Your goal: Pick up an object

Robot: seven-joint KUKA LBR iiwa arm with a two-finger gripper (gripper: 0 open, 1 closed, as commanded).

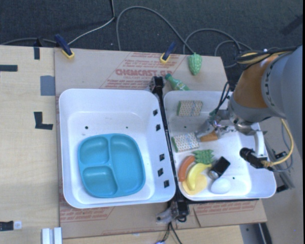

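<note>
The arm reaches into the right bin [244, 98] from the right, its gripper [213, 131] low over the bin's middle, and whether the claw is open or closed cannot be told from this slanted view, nor whether it has hold of anything. A small orange piece [209, 135] lies right at the tip, seemingly touching it, and looks to be the thing aimed at: short, tapered, bright orange, lying flat on the white floor. Just beside it to the left sits a pale green checked sponge [185, 142], with a second one [189, 108] nearer the bin's far wall. The near end is crowded with a banana [194, 179], a leafy green toy [203, 156], a black block [220, 166] and a white egg [221, 186], so the more open middle probably offers the easier approach. A blue divided plate [112, 164] lies in the left bin [107, 100].
</note>
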